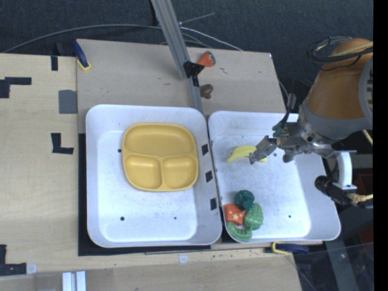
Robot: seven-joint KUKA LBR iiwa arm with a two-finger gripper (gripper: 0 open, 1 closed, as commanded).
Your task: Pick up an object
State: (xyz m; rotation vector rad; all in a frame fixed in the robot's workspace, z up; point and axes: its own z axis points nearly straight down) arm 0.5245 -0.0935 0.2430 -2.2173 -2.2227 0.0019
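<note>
The jaws hang over the upper half of the right bin, and they stand apart: one dark finger reaches toward the left, the other sits further right, with bare white floor showing between them. Nothing lies between the two fingers. The left fingertip is just beside the right end of a yellow banana; whether it actually touches the fruit cannot be told from this angle. The banana lies on the bin floor, curved, near the bin's left wall.

The arm comes in from the right, its orange band above the grey wrist, over the right bin's outer rim.

In the lower left corner of the right bin sits a small cluster, well apart from the jaws: a dark green round thing, a lighter green lumpy thing just below it, and an orange-red piece touching them on the left. A green curved strip rests against the front wall beneath them.

The left bin holds a yellow divided plate, with one large compartment above and two smaller ones below. It lies flat in the upper middle of that bin.

Both bins rest side by side on the bench, their inner walls touching.
</note>
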